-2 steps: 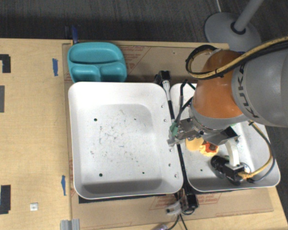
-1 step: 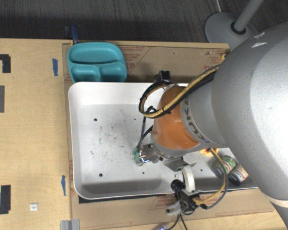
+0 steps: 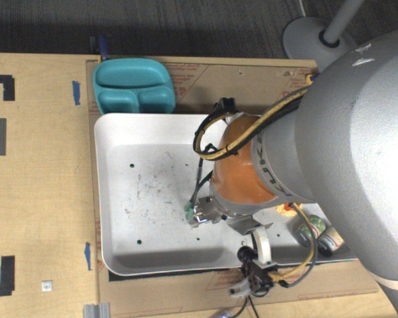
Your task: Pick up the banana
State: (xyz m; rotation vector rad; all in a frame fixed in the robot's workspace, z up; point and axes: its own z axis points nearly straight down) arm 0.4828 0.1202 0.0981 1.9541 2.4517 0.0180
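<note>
Arm (image 3: 331, 131) and orange band reach over the white bins, with the gripper (image 3: 200, 214) low over the left bin's (image 3: 132, 177) floor, open or closed I cannot tell, while what may be the banana (image 3: 288, 209), a yellow-orange scrap mostly hidden beneath it, lies in the right bin.

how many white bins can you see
1 in plain sight: the bin on the left, under the arm. A second may be hidden beneath the arm on the right.
</note>
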